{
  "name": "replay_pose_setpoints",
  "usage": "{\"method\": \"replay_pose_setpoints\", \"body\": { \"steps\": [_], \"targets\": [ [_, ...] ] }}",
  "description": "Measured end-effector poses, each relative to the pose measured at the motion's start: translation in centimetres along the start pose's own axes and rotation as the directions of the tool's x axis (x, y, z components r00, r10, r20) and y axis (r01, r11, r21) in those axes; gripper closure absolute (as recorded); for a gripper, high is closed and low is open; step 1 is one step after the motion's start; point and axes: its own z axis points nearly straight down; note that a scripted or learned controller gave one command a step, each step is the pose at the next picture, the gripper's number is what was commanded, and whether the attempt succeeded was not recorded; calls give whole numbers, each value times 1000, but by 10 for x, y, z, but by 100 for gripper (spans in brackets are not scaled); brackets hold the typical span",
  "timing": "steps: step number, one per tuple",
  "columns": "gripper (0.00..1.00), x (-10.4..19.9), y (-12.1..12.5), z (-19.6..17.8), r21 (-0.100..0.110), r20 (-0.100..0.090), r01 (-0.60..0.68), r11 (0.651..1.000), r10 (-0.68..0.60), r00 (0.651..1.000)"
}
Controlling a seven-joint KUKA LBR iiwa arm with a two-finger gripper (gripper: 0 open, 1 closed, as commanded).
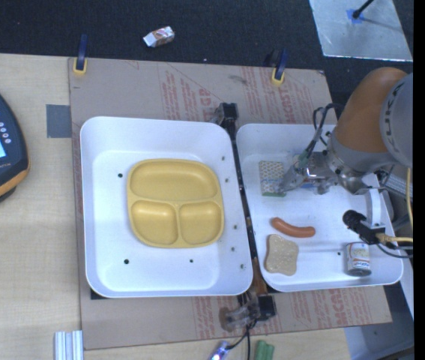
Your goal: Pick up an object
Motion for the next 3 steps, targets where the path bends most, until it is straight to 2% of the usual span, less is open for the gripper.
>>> {"method": "replay_pose_setpoints", "body": {
  "steps": [1, 2, 3],
  "targets": [
    [0, -20, 53, 0, -3, 0, -2, 1000, 2, 1000],
    [0, -26, 67, 3, 2, -1, -1, 1000, 1, 1000],
    [0, -46, 66, 3, 0, 0, -4, 1000, 4, 1000]
  ]
}}
